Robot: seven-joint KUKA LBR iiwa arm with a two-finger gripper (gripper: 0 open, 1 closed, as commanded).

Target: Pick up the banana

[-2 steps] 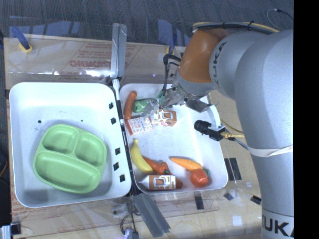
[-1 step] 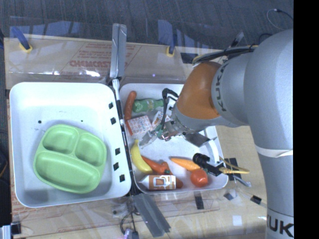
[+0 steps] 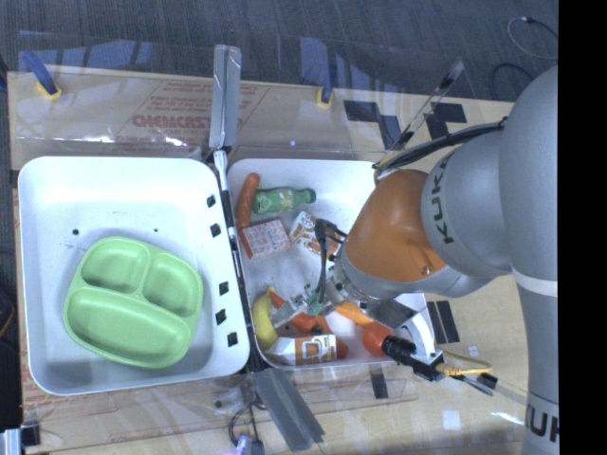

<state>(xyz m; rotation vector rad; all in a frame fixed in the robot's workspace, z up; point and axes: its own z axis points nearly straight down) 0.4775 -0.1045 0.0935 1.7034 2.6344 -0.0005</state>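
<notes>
Against the right bin's (image 3: 248,173) near-left wall lay the banana (image 3: 263,320), crowded by orange pieces (image 3: 305,324) and a small carton (image 3: 316,350). Hovered just right of it, tool (image 3: 318,300); opening impossible to tell. Farther off: green bottle (image 3: 282,199), sausage (image 3: 246,200). Left bin (image 3: 38,254) held green tray (image 3: 134,300).

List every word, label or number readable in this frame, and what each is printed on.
"KU": white letters on the grey arm, beside the orange band; the rest is cut off.
Red print on the plastic sheet behind the bins: blurred, unreadable.
Small packages in the right bin: print too small.
</notes>
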